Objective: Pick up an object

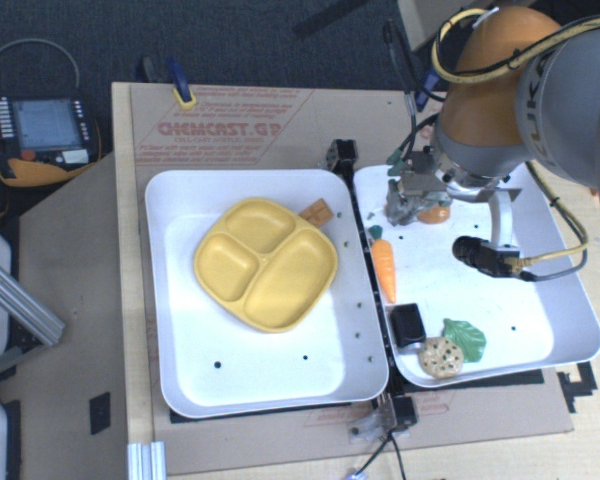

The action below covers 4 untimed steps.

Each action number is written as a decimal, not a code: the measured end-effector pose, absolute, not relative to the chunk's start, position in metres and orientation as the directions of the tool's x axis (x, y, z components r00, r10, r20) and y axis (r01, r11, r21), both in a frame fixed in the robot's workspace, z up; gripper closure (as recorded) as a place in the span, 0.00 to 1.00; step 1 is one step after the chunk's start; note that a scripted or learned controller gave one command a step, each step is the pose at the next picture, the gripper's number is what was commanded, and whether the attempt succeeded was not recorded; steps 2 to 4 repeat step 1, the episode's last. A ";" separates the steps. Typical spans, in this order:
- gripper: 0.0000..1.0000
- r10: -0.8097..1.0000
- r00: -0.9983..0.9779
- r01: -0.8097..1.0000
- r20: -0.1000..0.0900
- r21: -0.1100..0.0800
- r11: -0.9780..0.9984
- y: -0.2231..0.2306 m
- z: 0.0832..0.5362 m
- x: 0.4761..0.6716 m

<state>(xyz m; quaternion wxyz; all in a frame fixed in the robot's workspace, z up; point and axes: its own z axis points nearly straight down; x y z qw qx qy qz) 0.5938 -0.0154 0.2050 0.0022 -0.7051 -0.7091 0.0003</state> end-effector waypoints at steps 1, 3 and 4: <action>1.00 1.000 -0.006 1.000 0.003 -0.003 0.006 0.039 0.222 0.574; 1.00 1.000 -0.006 1.000 0.003 -0.003 0.006 0.039 0.222 0.574; 1.00 1.000 -0.006 1.000 0.003 -0.003 0.006 0.039 0.222 0.574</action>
